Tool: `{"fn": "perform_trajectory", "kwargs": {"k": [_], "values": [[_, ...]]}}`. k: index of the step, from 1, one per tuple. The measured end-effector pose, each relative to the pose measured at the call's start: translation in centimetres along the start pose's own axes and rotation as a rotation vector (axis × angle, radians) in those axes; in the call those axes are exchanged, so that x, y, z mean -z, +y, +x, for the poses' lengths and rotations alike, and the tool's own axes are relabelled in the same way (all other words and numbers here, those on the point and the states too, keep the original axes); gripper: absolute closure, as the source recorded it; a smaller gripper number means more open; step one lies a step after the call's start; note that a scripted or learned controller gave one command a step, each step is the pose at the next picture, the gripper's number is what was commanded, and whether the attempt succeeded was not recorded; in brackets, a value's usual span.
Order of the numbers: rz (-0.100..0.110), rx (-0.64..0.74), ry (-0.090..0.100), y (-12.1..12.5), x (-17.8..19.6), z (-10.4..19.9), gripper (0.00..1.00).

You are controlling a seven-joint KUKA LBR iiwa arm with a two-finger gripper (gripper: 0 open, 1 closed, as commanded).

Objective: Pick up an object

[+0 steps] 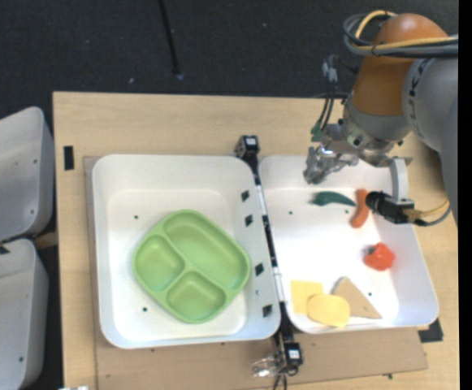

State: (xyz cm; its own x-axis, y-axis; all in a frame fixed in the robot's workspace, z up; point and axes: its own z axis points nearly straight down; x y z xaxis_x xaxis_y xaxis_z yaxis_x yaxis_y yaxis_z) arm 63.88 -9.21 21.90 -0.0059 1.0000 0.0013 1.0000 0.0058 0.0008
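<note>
Where the right bin [418, 242] came closest to the camera, three flat things lay by its near edge: a yellow square [303, 292], a yellow round piece [329, 309] touching it, and a tan wedge [357, 299] beside that. A little further up, near the right edge, sat one small red piece [379, 256]. Further still lay one orange carrot shape [360, 210] and one dark green curved piece [331, 199], side by side near the far edge. That made six small things in this bin, one of each kind.

The left bin [106, 218] held one green plate [190, 265] with three hollows, near its middle. There were two bins in all.

At the far edge of the right bin hung the gripper [326, 166], low over the far left corner and just beyond the green piece. I could not tell how its tips were set, and nothing showed between them. So no thing looked picked up yet.

I thought the green piece was the nearest one to go for. It looked thin and flat, so the tips could slide over it and come up with nothing. The carrot shape lay close by, so a push could knock it away. The bin wall was near too, and the gripper could bump it.
</note>
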Motion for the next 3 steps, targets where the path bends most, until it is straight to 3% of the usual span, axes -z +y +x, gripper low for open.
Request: {"fn": "perform_trajectory", "kwargs": {"k": [2, 3], "values": [[0.002, 0.0, 0.0, -2.7, 2.1, 9.8, 1.0], [-0.001, 0.0, -0.001, -2.1, 1.5, 15.1, 1.0]]}}
